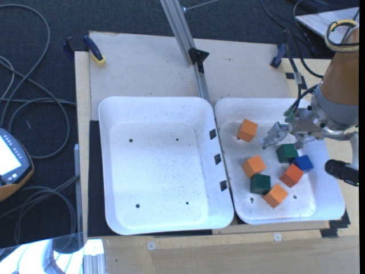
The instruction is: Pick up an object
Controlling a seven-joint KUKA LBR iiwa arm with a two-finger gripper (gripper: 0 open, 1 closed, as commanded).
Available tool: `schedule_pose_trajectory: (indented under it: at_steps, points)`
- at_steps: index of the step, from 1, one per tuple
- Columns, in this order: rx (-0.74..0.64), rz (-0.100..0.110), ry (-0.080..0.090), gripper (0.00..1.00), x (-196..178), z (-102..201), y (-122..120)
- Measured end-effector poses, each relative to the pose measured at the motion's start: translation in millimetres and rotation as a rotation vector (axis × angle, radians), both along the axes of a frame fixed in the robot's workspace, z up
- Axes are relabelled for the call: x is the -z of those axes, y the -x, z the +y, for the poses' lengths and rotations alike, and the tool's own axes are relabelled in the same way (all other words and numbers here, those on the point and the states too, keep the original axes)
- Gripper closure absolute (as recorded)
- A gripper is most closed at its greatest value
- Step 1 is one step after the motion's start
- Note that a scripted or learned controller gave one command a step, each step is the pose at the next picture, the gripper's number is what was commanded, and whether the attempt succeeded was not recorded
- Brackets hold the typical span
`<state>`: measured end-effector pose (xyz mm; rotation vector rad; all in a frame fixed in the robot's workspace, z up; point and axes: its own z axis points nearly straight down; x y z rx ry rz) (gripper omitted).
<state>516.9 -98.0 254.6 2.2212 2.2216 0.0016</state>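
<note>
Several small cubes lie in the right bin [325, 207]. An orange cube [247, 129] sits alone toward the far left of that bin. Nearer the front are another orange cube [254, 165], a dark green cube [260, 182] and a third orange cube [276, 194]. A green cube [287, 152], a blue cube [303, 162] and a red-orange cube [292, 174] cluster on the right. My gripper [272, 137] hangs over the right bin, between the lone orange cube and the green cube, just above and left of the green one. I see nothing held in it.
The left bin [154, 164] adjoins the right one, with black clips along the shared wall. A slanted metal pole [182, 27] rises from behind the bins. Cables lie on the dark floor at left and top right.
</note>
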Motion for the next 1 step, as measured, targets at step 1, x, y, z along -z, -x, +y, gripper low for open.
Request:
schedule_pose_trajectory:
  at_steps: [1]
  points:
    - [0.004, 0.007, -0.001, 0.00, 44.9, -27.6, 7.9]
